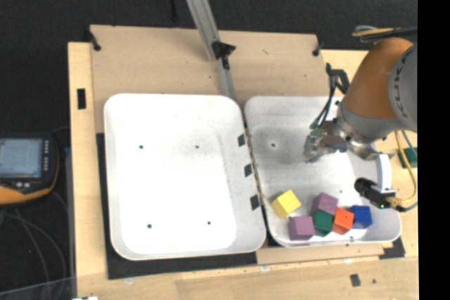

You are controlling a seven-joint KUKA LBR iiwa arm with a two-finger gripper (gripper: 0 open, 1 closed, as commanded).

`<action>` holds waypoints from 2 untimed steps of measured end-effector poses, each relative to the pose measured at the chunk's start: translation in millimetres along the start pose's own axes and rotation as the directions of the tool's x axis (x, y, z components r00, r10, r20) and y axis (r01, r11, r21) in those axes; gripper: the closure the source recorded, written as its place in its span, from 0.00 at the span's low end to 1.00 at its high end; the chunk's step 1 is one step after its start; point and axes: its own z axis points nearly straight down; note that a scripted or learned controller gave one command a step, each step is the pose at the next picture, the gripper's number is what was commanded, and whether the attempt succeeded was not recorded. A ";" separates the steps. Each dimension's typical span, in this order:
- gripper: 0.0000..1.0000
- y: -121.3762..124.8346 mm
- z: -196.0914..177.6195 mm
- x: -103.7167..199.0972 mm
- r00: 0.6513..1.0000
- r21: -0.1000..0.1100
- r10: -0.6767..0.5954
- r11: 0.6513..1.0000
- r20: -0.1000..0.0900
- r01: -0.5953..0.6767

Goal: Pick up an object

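Observation:
Several small blocks lie along the near edge of the right bin (281, 116): a yellow block (286, 204), two purple blocks (301, 227) (325, 204), a green block (322, 220), an orange block (343, 220) and a blue block (361, 215). My gripper (316, 145) hangs over the middle of the right bin, above and behind the blocks, with nothing seen between its fingers. The orange-banded wrist (373, 84) covers the bin's far right corner.
The left bin (172, 172) lies beside the right one, with black clips along the shared edge. A slanted metal bar (200, 7) crosses the back of the bench. A handheld pendant (24, 161) sits off the bench at left. Cables hang near the right edge.

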 end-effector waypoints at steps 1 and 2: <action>0.00 -0.2 0.7 0.0 1.000 0.000 0.003 1.000 0.000 -0.003; 0.00 -0.1 0.7 0.0 1.000 -0.001 0.005 1.000 0.000 -0.005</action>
